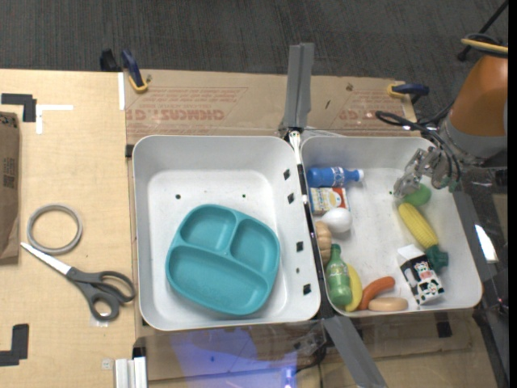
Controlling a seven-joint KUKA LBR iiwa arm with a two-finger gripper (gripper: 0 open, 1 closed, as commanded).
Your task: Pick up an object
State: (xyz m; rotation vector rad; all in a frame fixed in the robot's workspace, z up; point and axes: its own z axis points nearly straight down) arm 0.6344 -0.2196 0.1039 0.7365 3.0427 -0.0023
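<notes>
Bench (pixel 65 120): a pale wooden surface spanning the frame, with a cardboard sheet (pixel 210 107) clamped along its upper middle. Two shallow white bins sit side by side at centre. The left bin (pixel 161 168) carries a teal divided plate (pixel 224 259), lying flat in its lower half. The right bin (pixel 371 217) carries the candidate objects. Along its left wall, from top to bottom, lie a blue bottle (pixel 333 175), a small carton (pixel 328 198), a white egg (pixel 337 219) and a green-and-yellow toy (pixel 342 280). A toy carrot (pixel 376 290) rests at the lower edge, a black-and-white box (pixel 425 280) at lower right, and a yellow corn cob (pixel 418 223) at right of centre.

Arm (pixel 483 103): grey with an orange band, entering at the upper right of the frame. Its pincer (pixel 426 172) hangs over the upper right corner of the right bin, just above a small green object (pixel 417 195) that lies beside the top end of the corn cob. Whether the pincer is released or clenched cannot be told; nothing is seen between its tips.

At far left of the bench lie a roll of tape (pixel 54 228) and a pair of scissors (pixel 81 277).

Risk, as a judgement: the green object sits close to both the corn cob and the bin's right wall. A descent slightly off line could strike the wall, nudge the cob, or push the small piece aside, so the pincer closes on nothing.
</notes>
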